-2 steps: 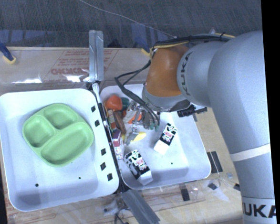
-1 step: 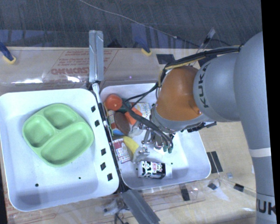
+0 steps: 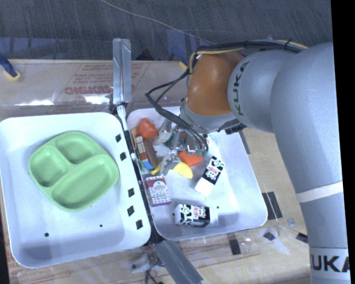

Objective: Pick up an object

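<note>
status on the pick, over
Gripper down in right bin, among crowded toys. Grasp unconfirmed. Cow-print boxes lie apart, nearer the front. Green plate in left bin.

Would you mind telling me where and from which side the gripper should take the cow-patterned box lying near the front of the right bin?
Probably across its short sides, from straight above. The cow-patterned box lies flat on its long side, apart from the other items, so its two long edges look free. The right bin wall runs close in front of it, so a slanted approach from there seems riskier.
</note>
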`<state>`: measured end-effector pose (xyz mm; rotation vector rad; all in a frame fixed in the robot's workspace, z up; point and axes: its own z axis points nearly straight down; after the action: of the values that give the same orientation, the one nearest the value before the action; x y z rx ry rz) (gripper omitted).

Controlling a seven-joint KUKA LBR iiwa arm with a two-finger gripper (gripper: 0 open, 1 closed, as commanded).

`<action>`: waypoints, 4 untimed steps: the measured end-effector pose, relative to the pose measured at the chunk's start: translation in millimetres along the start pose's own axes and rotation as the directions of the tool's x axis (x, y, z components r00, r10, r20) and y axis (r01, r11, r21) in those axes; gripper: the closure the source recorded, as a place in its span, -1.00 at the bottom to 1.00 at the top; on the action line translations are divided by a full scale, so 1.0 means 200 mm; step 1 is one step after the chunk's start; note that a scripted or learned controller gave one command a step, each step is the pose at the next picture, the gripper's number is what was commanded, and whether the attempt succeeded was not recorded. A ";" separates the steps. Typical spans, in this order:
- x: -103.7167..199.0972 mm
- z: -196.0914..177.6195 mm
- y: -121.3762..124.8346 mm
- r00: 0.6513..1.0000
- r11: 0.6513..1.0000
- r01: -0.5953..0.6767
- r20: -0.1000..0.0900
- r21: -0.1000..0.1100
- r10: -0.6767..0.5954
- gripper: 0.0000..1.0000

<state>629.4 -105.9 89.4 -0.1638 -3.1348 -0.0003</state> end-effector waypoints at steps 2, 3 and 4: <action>0.00 -0.13 -0.32 0.965 0.965 0.262 -0.002 -0.001 -0.262 -1.00; 0.14 0.00 -0.44 0.963 0.963 0.271 0.002 -0.001 -0.271 -1.00; 0.28 0.00 -0.09 0.949 0.949 0.315 -0.001 -0.004 -0.315 -1.00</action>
<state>571.9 -118.9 88.7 0.3380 -3.1191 -0.0072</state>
